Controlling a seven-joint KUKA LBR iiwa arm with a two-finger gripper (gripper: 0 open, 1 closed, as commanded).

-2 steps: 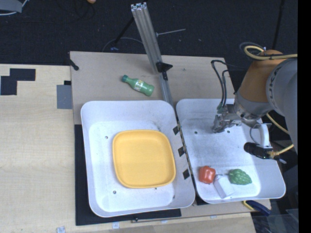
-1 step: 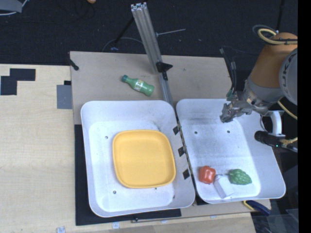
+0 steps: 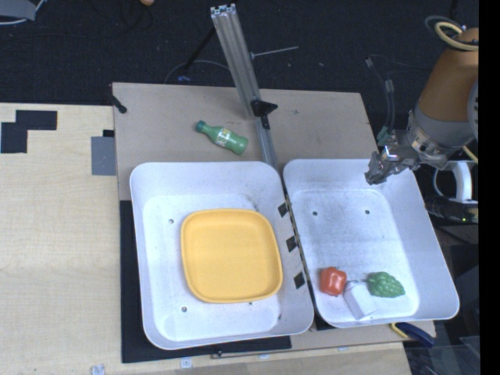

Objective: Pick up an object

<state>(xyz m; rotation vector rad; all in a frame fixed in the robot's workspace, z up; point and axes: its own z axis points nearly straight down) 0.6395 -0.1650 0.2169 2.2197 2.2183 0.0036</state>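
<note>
In the right bin (image 3: 367, 225), near its front edge, lie a red pepper (image 3: 333, 280), a small white block (image 3: 358, 301) and a green broccoli-like piece (image 3: 385, 285), close together. The left bin (image 3: 152, 209) holds a yellow square plate (image 3: 231, 254). My gripper (image 3: 378, 170) hangs at the right bin's back right corner, far from the three small objects, with nothing visible in it. Its tip is too small and dark to read.
A green bottle (image 3: 223, 137) lies on its side on the bench behind the left bin. A slanted aluminium bar (image 3: 244, 69) rises behind the gap between the bins. The arm's orange band (image 3: 451, 76) stands at the far right.
</note>
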